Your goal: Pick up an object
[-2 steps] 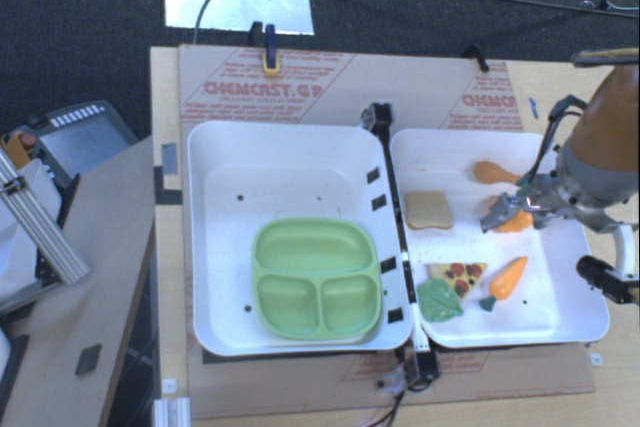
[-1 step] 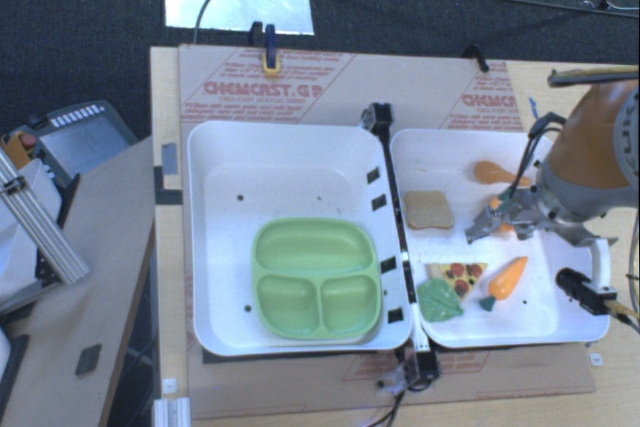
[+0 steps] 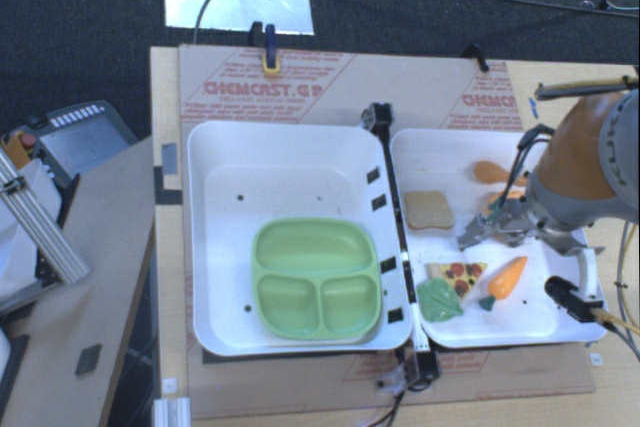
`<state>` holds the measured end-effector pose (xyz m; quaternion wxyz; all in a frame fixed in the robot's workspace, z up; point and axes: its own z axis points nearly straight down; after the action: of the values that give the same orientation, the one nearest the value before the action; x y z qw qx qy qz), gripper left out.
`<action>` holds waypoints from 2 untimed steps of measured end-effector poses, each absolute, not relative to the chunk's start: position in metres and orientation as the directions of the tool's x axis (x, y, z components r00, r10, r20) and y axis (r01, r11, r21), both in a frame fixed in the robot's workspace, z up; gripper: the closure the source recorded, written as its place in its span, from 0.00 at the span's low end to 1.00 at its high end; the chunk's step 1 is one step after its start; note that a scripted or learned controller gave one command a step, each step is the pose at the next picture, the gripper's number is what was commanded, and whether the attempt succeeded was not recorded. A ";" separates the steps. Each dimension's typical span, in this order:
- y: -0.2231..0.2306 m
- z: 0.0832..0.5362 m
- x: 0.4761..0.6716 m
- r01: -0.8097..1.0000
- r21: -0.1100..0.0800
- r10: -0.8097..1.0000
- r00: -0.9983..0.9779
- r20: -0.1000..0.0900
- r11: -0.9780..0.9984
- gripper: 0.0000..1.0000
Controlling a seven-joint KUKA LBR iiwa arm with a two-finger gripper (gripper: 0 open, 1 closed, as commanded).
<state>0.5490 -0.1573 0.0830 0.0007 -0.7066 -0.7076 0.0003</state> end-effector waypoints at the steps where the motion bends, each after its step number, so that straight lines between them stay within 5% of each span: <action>1: -0.158 0.095 0.550 1.000 0.003 1.000 -0.002 -0.001 0.002 1.00; 2: -0.151 0.157 0.554 1.000 0.007 1.000 -0.005 -0.002 0.005 1.00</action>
<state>0.5538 -0.1511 0.1571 -0.0029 -0.7052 -0.7090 -0.0019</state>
